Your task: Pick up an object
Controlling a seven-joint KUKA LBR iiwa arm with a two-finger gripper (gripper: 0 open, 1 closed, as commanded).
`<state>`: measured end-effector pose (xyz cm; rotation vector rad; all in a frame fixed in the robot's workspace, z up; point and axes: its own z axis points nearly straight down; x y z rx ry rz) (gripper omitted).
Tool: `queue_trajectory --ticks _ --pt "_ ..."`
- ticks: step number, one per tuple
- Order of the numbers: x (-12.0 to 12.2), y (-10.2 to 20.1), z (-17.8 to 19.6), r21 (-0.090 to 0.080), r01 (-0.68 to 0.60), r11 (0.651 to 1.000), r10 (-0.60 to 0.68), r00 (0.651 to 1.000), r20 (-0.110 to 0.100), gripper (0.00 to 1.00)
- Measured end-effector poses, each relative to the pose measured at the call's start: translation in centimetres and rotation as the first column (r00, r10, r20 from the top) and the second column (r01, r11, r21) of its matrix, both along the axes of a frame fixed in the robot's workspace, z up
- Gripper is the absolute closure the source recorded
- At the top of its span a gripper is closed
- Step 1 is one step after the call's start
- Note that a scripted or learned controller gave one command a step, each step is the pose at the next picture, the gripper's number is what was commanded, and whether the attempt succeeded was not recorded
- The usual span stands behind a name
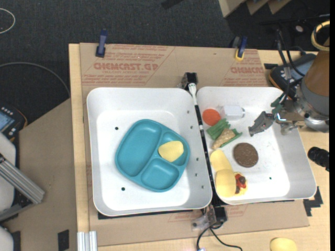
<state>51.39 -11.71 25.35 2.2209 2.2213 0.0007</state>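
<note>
Gripper [266, 117] above the upper right part of the right bin [293, 190], at the end of the grey arm [314, 106] reaching in from the right. Fingers [257, 125] spread apart, pointing left and down towards the bin floor, with nothing between them. Clear of every item, nearest to the brown disc [245, 155], which lies flat just below and to the left of the fingertips.

Further items for picking along the left half of the same bin. At the top, an orange-red ball [211, 116] close to the dividing wall, with a pale, whitish item [233, 111] just beside it on the right. Below these, a green piece [218, 128] touching a tan piece [226, 137]. Lower still, two pale yellow pieces [220, 161] [225, 183] stacked one under the other against the left wall, the lower one touching a small red and dark bit [241, 182].

In the left bin [97, 140], a teal divided plate [144, 156] lying flat and tilted in plan, with a yellow lump [170, 150] resting in its upper right compartment.

Both bins side by side on a cardboard sheet [157, 61] printed with red lettering, held at the far edge by two blue clamps [101, 43] [241, 48]. A black clip [190, 79] at the top of the seam between the bins. Another yellow object [282, 243] on the bench at the bottom right, outside the bins, cut off by the edge of the view.
</note>
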Motion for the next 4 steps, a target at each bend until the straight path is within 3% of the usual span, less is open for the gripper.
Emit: queue_trajectory --ticks 1,2,3,4 --pt "-3.9 -0.7 -11.4 0.003 0.003 1.0 -0.003 1.0 -0.015 0.0" --pt "-3.4 -0.7 -9.8 -0.001 0.002 1.0 -0.002 1.0 0.003 1.0" --pt "-3.5 -3.7 -11.4 0.0 0.003 1.0 -0.003 1.0 -0.003 1.0" --pt "-3.3 -4.0 -1.4 -0.004 -0.001 1.0 0.001 1.0 0.011 1.0"
